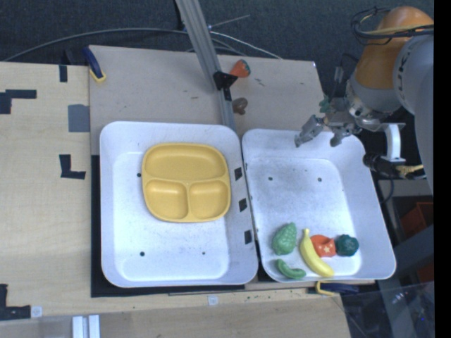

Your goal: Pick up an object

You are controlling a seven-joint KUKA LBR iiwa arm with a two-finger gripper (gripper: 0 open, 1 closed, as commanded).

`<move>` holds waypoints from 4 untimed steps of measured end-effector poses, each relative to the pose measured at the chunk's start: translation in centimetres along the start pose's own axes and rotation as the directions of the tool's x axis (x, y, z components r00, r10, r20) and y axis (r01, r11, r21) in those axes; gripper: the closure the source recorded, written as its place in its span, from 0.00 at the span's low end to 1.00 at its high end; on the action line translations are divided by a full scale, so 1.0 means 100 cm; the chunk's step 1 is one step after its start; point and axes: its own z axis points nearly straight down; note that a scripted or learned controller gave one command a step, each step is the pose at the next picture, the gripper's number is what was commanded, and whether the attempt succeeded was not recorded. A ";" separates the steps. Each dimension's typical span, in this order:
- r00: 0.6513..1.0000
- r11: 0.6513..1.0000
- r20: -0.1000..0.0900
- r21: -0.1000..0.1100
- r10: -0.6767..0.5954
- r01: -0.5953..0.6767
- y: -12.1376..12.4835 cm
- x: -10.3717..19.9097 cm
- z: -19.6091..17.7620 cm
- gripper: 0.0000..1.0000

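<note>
Hovering open gripper [321, 135], unlabelled banana [313, 253], yellow tray [187, 182]

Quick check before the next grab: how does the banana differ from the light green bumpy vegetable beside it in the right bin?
The banana is yellow, long and curved; the light green vegetable is squat and lumpy. The banana lies at a slant next to the red piece, while the green vegetable lies to its left, next to no other toy on its far side. Both lie in the near part of the right bin, well away from the gripper at the bin's far rim.
</note>
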 end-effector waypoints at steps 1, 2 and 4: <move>1.000 1.000 0.000 0.000 0.000 0.000 0.000 0.000 0.000 0.00; 1.000 1.000 0.000 0.004 0.001 -0.001 -0.004 0.001 0.044 0.00; 1.000 1.000 0.001 0.001 -0.002 0.002 -0.004 0.002 0.084 1.00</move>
